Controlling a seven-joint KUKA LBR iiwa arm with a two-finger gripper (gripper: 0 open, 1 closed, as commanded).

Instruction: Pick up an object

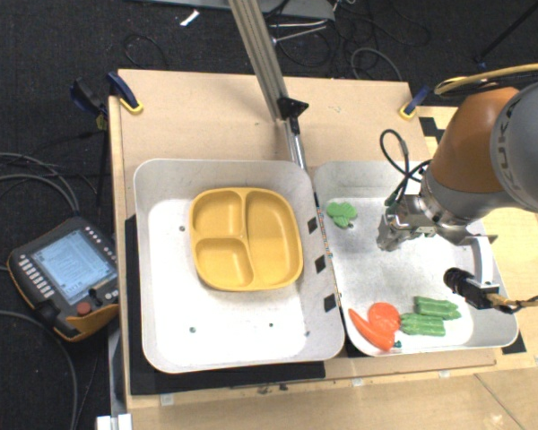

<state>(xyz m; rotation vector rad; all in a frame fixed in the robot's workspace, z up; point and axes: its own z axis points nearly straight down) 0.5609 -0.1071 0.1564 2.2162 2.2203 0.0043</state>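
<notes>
Green beans (428, 316) lie lengthwise left–right in the right bin (484, 334) — gripper (393, 238) fingers' state can't be told.

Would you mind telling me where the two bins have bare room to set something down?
Left bin: bare floor surrounds the yellow divided plate, widest along the front. Right bin: open middle between the green piece and the crowded front toys; gripper overhangs.

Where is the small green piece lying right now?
The small green piece lies in the right bin, near its upper left corner, left of the gripper and apart from it.
</notes>
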